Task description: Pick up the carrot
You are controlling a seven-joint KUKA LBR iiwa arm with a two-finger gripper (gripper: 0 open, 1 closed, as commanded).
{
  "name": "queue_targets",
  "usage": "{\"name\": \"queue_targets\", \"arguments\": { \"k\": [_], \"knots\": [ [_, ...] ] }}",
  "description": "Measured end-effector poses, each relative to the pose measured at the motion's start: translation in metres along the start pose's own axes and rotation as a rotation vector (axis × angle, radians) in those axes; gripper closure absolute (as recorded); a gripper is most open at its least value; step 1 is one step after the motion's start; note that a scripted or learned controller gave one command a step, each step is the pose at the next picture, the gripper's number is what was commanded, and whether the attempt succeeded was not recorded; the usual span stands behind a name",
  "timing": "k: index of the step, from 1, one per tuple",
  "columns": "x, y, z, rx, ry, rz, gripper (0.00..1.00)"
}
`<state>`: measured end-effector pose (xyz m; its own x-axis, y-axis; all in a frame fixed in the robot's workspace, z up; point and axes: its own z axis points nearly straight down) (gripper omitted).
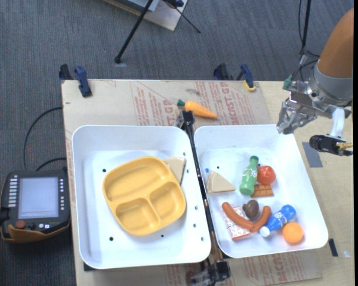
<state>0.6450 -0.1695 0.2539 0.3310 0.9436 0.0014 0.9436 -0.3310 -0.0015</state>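
The carrot (198, 108), orange with a green top, lies on the bare board behind the two bins, just beyond the gap between them. My gripper (289, 124) hangs over the far right corner of the right bin (304, 159), well to the right of the carrot. Nothing shows between its fingers.
The left bin (86, 177) holds a yellow divided plate (144, 194) and a sandwich wedge (178, 168). The right bin holds a second wedge (218, 183), green bottle (249, 176), tomato (266, 174), sausage (244, 217), blue bottle (278, 218) and orange ball (293, 233). Blue clamps (82, 80) grip the board's back edge.
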Motion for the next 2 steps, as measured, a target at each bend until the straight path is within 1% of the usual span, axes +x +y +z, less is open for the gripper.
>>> {"name": "queue_targets", "arguments": {
  "k": [1, 2],
  "knots": [
    [0.056, -0.020, -0.003, 0.007, 0.000, 0.165, 1.00],
    [0.025, -0.011, 0.029, 0.009, -0.003, 0.767, 1.00]
  ]
}}
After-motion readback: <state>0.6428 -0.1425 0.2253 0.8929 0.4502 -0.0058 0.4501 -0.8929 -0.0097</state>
